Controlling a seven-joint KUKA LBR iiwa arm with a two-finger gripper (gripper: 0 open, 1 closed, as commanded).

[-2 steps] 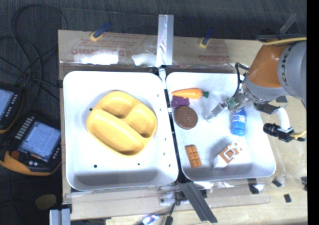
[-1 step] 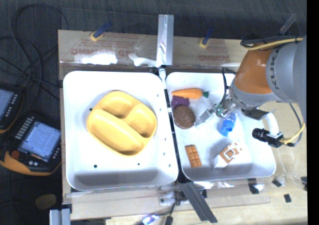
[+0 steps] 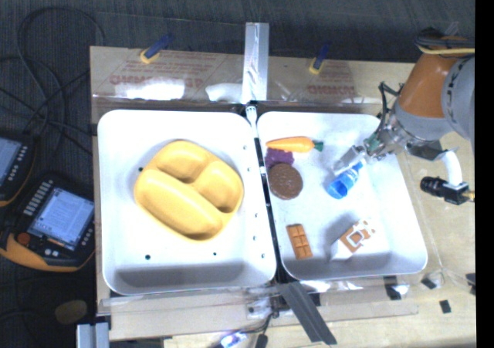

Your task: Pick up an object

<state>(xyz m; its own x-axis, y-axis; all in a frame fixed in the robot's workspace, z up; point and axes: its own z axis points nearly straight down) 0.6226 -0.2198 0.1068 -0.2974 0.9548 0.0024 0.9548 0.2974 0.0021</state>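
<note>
We see the grey arm's two-finger gripper [image 3: 356,160] low over the right white bin [image 3: 401,207], its metal fingers closed narrowly on the top of a small blue plastic bottle [image 3: 340,184], which tilts below them. The bottle lies in the bin's upper right part. Near it, to the left, sit a round brown disc [image 3: 285,181], a purple toy piece [image 3: 279,157] and an orange toy carrot [image 3: 292,143]. The left white bin [image 3: 116,207] carries a large yellow bread-shaped toy [image 3: 187,188].
</note>
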